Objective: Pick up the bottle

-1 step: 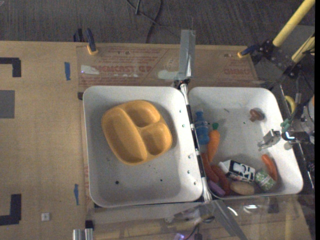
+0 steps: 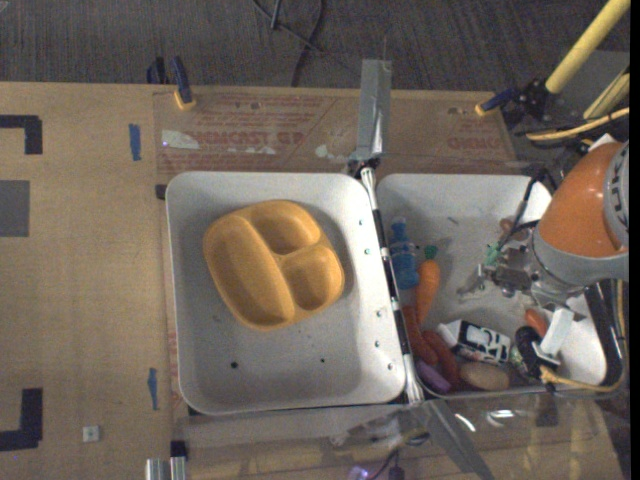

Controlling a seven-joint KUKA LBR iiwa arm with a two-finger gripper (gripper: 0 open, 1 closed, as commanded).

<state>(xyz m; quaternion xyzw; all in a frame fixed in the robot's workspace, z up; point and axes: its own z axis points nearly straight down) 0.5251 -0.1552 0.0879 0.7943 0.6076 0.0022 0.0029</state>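
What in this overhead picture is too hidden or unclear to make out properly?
- Pincer, camera view: small and blurred under the arm's wrist, so its grip state is unreadable.
- Right bin: its right side is covered by the arm.
- Bottle, seemingly the blue thing by the divider: too blurred to be sure.
- Items beside the carrot at the bin's lower edge: piled together, hard to identify.

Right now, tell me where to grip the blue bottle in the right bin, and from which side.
Probably from straight above. The blue bottle appears to lie lengthwise against the divider wall, with the carrot close on its other side. Grip across its far end, where the carrot leaves more room.
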